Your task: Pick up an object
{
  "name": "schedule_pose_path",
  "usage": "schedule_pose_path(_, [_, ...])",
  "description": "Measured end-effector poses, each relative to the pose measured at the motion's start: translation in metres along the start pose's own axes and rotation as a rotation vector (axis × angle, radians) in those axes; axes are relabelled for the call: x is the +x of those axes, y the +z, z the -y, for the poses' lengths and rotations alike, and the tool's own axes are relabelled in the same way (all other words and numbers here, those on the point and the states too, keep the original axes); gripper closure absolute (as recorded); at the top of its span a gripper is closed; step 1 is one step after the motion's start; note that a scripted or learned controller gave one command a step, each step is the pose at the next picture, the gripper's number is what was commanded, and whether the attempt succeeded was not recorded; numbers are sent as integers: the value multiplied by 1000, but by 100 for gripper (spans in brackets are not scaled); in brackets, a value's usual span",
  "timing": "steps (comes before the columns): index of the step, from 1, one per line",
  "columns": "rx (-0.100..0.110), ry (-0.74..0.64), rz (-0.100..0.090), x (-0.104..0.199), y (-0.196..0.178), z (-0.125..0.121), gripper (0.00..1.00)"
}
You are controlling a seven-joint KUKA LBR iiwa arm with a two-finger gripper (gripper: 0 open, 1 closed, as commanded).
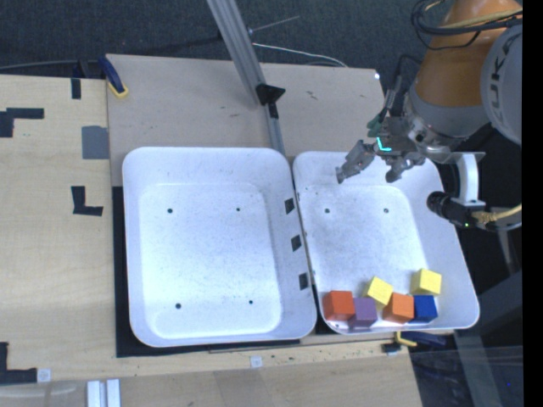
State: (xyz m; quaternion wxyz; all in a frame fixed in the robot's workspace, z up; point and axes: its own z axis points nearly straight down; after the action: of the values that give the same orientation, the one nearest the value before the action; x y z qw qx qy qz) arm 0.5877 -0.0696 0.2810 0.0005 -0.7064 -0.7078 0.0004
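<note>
A: Start at the near edge. What lies there?

B: A cluster of small blocks sits in the near end of the right bin point(441, 227), against its front wall. From left to right: an orange block point(340, 303), a purple block point(365, 311) touching it, a yellow block point(379, 291) just behind the purple one, a second orange block point(399, 307), a blue block point(424, 308) beside that, and a second yellow block point(428, 281) just behind the blue one.

A: How do they stand relative to the gripper?

B: Well apart. The gripper point(372, 168) hangs over the far end of the same bin, near its back rim, while the blocks crowd the opposite, near end. The speckled floor of the bin lies between them.

A: And the other container?

B: The left bin point(136, 227) sits side by side with the right one, their rims touching along the middle. I see only dark specks on its white floor.

A: Now the gripper itself.

B: Its two fingers are spread apart, one pointing toward the left, one lower right, with nothing between them. They touch no block. Behind it the grey arm with its orange band point(471, 41) comes in from the right.

A: Farther back?

B: A slanted metal pole point(242, 45) rises over the bench behind the bins.
</note>
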Motion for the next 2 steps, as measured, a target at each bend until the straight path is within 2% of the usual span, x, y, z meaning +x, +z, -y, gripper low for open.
schedule_pose_path(1, [-6, 1, 1, 1, -57, 37, 0])
schedule_pose_path(2, [7, 1, 1, -11, 72, -25, 0])
